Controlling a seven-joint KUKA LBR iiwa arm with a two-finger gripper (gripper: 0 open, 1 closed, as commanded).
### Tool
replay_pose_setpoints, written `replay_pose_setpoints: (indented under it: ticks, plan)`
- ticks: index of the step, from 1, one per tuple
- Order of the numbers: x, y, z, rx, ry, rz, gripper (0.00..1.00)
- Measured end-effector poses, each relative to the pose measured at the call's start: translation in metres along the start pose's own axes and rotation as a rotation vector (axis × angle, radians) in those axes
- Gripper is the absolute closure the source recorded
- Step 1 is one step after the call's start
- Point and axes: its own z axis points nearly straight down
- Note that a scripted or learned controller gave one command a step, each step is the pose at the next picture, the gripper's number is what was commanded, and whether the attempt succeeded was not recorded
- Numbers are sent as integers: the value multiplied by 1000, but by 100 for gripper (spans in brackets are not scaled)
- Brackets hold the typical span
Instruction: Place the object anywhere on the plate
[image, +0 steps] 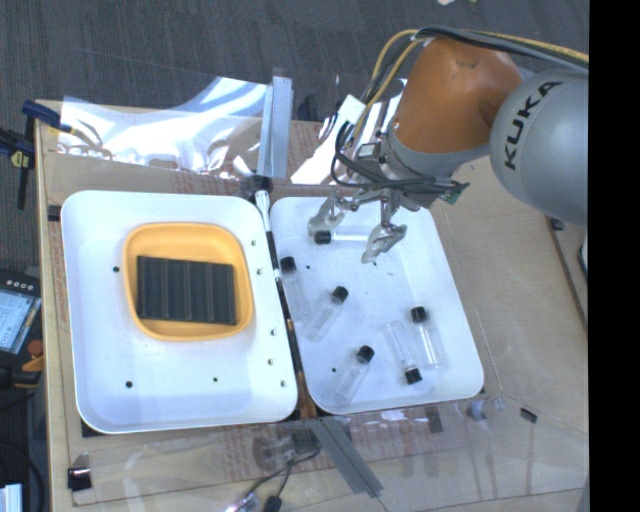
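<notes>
Two shallow white plastic bins sit side by side on the bench. Small clear vials with black caps lie scattered in the right bin, glassy and cylindrical. A yellow plate, rounded-square and holding a dark ribbed insert, is seen in the left bin. The gripper hangs over the right bin's far end, fingers spread, nothing between them.

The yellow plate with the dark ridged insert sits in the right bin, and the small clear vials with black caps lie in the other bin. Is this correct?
Not quite. The camera view shows the yellow plate, with its dark ridged insert, in the left bin, not the right one. The clear vials with black caps lie in the right bin.
</notes>
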Motion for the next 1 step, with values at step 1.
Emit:
replay_pose_setpoints:
  ticks: [1]
  plan:
    - [-59, 35, -18, 2, -2, -266, 0]
